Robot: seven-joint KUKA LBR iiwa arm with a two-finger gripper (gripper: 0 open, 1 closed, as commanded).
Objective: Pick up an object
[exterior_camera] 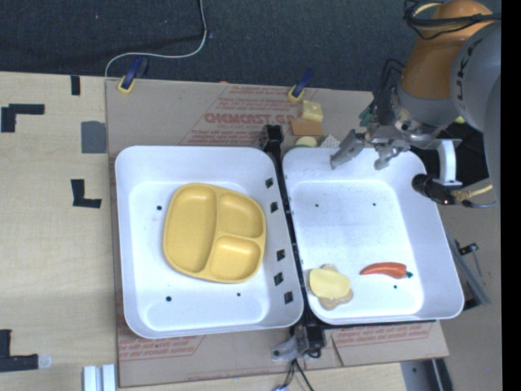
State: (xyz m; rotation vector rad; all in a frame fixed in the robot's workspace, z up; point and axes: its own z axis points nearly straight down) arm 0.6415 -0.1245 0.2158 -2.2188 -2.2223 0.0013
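In the right bin [423,218] a red chili pepper [383,270] lies near the front right. A pale yellow round food piece [330,286] rests at the bin's front left corner. My gripper [360,155] hangs over the far edge of the right bin, open, with nothing between its two spread fingers. It is well apart from both objects, which lie toward the near side of the bin.
The left bin [134,210] holds a yellow divided plate [214,233]. A small tan and yellow block pile [307,122] sits on the cardboard behind the bins. A black clip row [279,210] joins the two bins. The arm's orange band [444,55] is at upper right.
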